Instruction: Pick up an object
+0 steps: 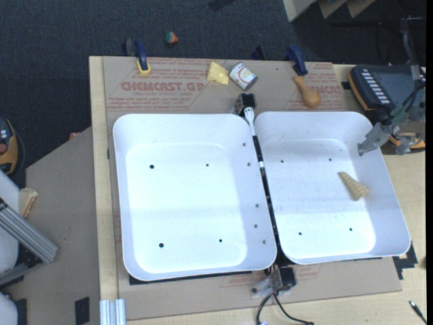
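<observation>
A small tan cone-shaped object [353,185] lies on its side in the right bin [318,242], towards that bin's right side. My gripper [373,139] shows as a grey piece over the right bin's upper right rim. It is up and to the right of the cone and apart from it. Nothing is seen held in it.
The left bin [183,249] lies beside the right one. On the board behind the bins lie a yellow piece [218,73], a small white block [242,75] and a wooden peg [308,93]. Two blue clamps [142,56] hold the board's back edge. A black device [375,87] sits at the far right.
</observation>
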### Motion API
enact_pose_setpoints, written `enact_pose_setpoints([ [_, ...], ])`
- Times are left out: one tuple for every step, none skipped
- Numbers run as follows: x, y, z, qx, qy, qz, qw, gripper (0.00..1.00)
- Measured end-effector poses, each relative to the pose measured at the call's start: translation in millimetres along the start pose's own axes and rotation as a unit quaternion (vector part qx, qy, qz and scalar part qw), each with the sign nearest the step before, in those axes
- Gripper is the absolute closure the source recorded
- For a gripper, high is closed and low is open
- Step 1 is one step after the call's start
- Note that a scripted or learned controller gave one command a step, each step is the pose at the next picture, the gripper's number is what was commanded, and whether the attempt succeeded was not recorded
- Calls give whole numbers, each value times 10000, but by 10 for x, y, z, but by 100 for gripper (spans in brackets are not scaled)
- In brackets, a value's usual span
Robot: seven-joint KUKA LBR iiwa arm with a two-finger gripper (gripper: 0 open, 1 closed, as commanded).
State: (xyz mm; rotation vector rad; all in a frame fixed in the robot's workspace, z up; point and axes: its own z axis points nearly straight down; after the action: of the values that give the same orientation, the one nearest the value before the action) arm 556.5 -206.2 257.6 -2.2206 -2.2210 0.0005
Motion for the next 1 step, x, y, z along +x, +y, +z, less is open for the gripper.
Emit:
enact_pose_setpoints([
  [-1,7,-110,-18,-7,-4,10000,100],
])
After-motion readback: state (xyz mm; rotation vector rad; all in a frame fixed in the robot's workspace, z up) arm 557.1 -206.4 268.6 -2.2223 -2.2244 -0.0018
